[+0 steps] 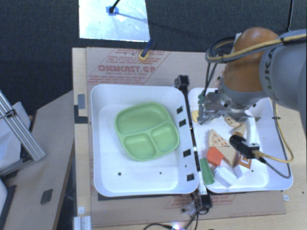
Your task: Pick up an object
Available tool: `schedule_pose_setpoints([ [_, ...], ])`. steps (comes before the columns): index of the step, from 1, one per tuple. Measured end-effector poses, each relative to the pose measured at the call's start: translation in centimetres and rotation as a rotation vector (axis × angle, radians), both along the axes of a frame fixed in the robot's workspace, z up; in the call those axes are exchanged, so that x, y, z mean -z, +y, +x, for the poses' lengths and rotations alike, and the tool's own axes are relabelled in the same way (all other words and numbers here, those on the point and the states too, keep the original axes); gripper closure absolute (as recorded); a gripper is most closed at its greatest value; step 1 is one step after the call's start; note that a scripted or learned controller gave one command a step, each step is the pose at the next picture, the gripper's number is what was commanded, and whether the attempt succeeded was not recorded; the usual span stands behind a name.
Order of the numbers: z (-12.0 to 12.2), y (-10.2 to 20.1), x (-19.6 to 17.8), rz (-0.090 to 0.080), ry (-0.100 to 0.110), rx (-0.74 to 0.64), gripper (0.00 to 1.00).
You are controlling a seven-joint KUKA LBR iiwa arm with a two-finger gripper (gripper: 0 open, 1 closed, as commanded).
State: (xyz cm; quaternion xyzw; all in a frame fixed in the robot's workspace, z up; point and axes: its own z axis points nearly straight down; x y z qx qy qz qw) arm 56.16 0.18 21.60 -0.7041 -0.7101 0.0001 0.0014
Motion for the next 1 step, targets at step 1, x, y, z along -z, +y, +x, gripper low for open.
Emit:
schedule_pose_setpoints([
  [1,-2.99,3.25,-1.49,0.000,-0.001,0.000,1.00],
])
